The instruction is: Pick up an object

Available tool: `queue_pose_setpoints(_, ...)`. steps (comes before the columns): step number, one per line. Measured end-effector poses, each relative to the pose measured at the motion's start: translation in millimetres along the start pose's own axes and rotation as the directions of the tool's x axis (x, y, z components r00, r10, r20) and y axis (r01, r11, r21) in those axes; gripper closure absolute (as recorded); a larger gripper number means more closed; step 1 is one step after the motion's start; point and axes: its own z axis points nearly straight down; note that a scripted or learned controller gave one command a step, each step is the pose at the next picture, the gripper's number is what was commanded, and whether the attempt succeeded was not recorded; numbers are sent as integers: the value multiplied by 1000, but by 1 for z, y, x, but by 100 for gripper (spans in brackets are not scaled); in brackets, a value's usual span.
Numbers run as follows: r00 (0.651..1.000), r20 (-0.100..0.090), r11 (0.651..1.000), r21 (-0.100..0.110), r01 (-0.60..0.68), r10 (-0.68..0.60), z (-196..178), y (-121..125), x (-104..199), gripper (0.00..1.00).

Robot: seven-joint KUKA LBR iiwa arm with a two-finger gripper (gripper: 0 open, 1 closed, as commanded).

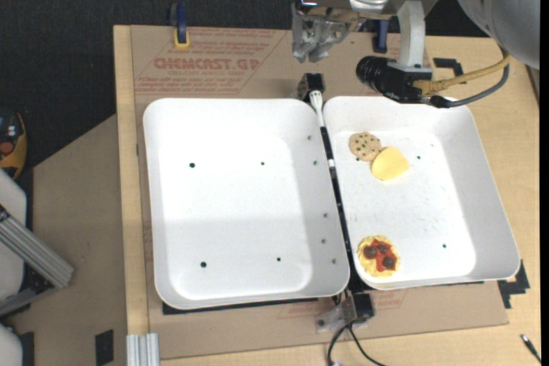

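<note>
Hovering past the back edge of the two bins, the gripper (317, 40) hung over the brown board (214, 56), roughly in line with the seam where the bins met. How far it stood open could not be told from this angle, and nothing was seen in its grasp. The candidates all lay in the right bin (446, 184): a chocolate-chip cookie (364, 145) near the back-left corner, a yellow wedge (390, 165) touching it on the front-right, and a small pizza-like disc (378, 256) alone by the front edge. The left bin (240, 201) carried none of them. The task looked to be at the approach step, with no pick begun. The next move probably called for travelling forward and rightward over the right bin, then descending squarely. The lone disc seemed the cleaner target, since the cookie and wedge crowded each other.
</note>
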Motion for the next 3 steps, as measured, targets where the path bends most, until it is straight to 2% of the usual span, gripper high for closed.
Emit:
queue_pose_setpoints(1, 1000, 6, 1000, 30, 1, -1, 78, 22, 75, 100)
queue_pose_setpoints(2, 1000, 9, 1000, 24, -15, 15, 67, 24, -8, 100)
queue_pose_setpoints(3, 1000, 6, 999, 33, 3, -3, 138, -36, 85, 100)
